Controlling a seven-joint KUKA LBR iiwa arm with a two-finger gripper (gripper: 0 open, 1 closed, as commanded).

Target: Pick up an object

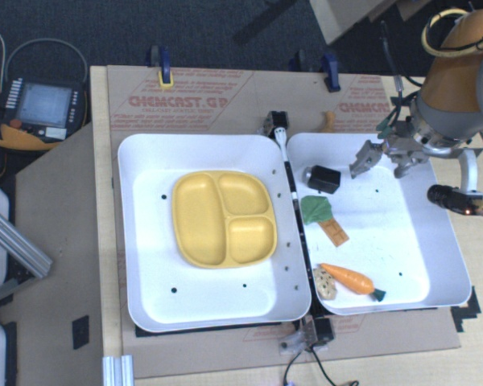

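My gripper (384, 161) hangs over the far part of the right bin (419, 240), open, with nothing between its fingers. A black block (323, 178) lies to its left, near the bin's far left corner. Just nearer sit a green leafy piece (315, 208) and a small brown cracker-like piece (334, 232). An orange carrot (348, 279) lies at the near left of the bin, with a speckled beige piece (324, 281) touching its left end.
The left bin (145, 240) holds a yellow divided plate (224, 217). The arm's orange band (459, 63) and grey wrist stand over the right bin's far right corner. A black part (455, 199) juts out at the bin's right rim.
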